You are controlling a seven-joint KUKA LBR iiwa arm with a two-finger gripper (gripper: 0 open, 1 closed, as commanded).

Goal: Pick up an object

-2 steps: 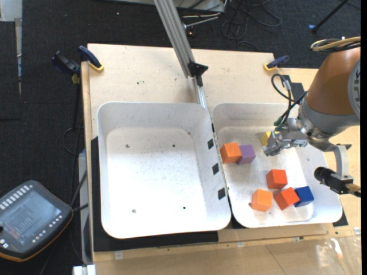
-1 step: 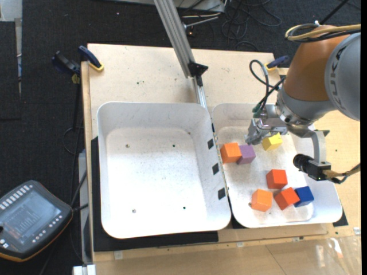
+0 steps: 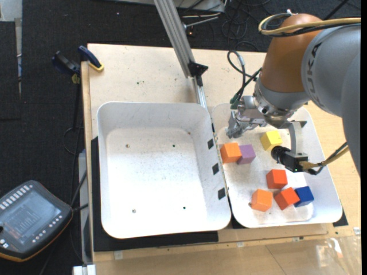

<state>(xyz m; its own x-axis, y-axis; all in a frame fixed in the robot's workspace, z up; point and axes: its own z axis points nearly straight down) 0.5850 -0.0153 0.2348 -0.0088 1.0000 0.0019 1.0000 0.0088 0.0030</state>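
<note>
The orange block (image 3: 231, 152) sits in the right bin (image 3: 327, 211), up near its far left corner, touching a purple block (image 3: 246, 153) on its right side. The tool (image 3: 235, 129) hangs just above and behind that pair, and from here I cannot tell whether it is open or closed; nothing is visibly held in it. I'd judge this the approach step: next it needs to come down squarely over one block and close on it. The purple neighbour pressed against the orange one could get in the way. A yellow block (image 3: 271, 139) lies nearby to the right, and three more orange-red blocks and a blue block (image 3: 304, 195) cluster toward the near side. The left bin (image 3: 109, 116) stands alongside.
</note>
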